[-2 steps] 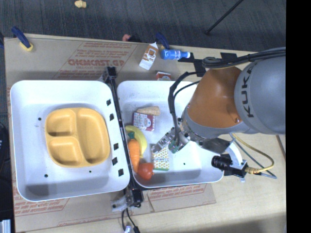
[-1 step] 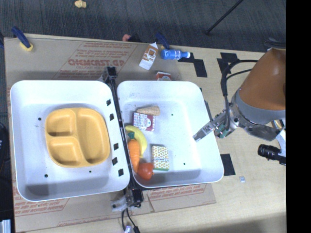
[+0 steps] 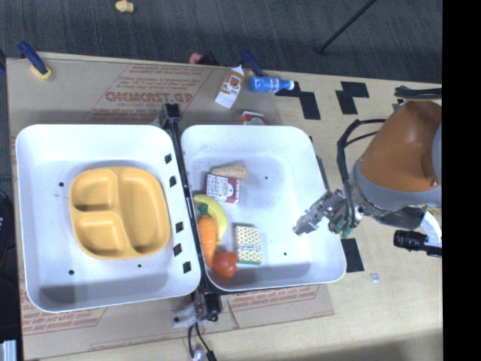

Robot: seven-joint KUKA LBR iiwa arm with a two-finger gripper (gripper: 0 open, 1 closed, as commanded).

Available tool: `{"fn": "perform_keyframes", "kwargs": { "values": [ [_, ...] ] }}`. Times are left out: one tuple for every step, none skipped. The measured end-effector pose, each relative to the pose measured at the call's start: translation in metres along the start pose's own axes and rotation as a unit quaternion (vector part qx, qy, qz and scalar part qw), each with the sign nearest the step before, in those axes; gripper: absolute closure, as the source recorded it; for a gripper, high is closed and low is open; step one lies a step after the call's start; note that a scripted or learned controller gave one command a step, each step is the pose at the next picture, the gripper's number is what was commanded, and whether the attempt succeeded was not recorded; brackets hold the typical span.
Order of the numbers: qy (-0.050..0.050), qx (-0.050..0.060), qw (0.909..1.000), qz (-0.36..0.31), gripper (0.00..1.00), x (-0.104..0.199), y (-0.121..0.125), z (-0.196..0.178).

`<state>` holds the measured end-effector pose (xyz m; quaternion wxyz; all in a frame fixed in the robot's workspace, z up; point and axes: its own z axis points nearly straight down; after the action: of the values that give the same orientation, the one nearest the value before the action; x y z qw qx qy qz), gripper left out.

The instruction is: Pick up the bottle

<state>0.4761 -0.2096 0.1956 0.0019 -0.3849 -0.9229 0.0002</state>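
A small blue bottle (image 3: pixel 267 85) lies on its side on the bench behind the right bin (image 3: pixel 301 145), outside both bins. My gripper (image 3: pixel 310 218) hovers low over the right side of the right bin, far from the bottle and pointing left. It looks open, with nothing between its fingers. The grey arm with its orange band (image 3: pixel 398 156) reaches in from the right.
The right bin's left half holds a red-and-white carton (image 3: pixel 223 189), a wedge (image 3: pixel 230 171), a banana (image 3: pixel 213 210), a carrot (image 3: pixel 207 235), a tomato (image 3: pixel 225 264) and a patterned box (image 3: pixel 248 244). A yellow divided plate (image 3: pixel 119 210) sits in the left bin. A small carton (image 3: pixel 229 87) lies beside the bottle.
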Motion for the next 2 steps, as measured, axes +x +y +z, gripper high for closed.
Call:
{"fn": "perform_keyframes", "kwargs": {
  "values": [
    [0.000, 0.000, 0.9821, -0.188, 1.00, -0.001, -0.001, 0.025],
    [-0.003, 0.000, 0.9474, -0.320, 1.00, -0.004, 0.002, -0.031]
  ]
}}
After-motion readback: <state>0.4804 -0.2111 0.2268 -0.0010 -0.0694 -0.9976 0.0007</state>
